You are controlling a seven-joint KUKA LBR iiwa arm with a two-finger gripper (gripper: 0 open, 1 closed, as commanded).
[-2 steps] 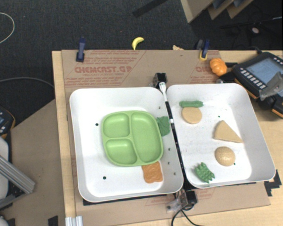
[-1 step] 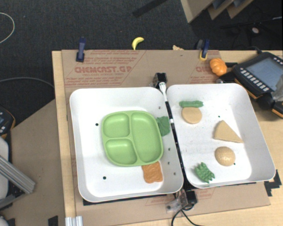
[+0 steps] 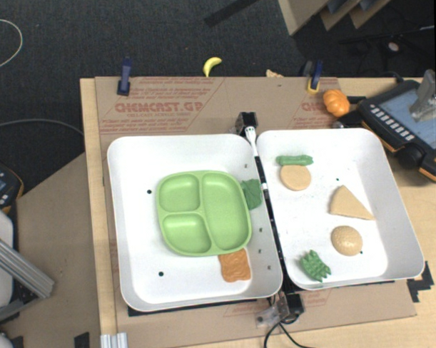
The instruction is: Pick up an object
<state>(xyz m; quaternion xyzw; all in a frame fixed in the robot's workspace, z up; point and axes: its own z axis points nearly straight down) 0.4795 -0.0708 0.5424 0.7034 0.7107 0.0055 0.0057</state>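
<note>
The left white bin (image 3: 130, 208) holds a green divided plate (image 3: 203, 211). An orange flat piece (image 3: 235, 266) lies just below the plate, and a small green piece (image 3: 252, 193) sits against its right edge. In the right white bin (image 3: 390, 199) lie a green strip (image 3: 294, 160), a round tan disc (image 3: 296, 178) right under it, a tan wedge (image 3: 350, 204), a round tan bun (image 3: 346, 240) and a leafy green piece (image 3: 315, 265) near the front.
Both bins rest on a cardboard sheet (image 3: 201, 106) held by blue clamps (image 3: 124, 79). A yellow banana toy (image 3: 212, 65) and an orange toy (image 3: 336, 101) lie behind the bins. A black handheld device (image 3: 398, 120) sits at the right.
</note>
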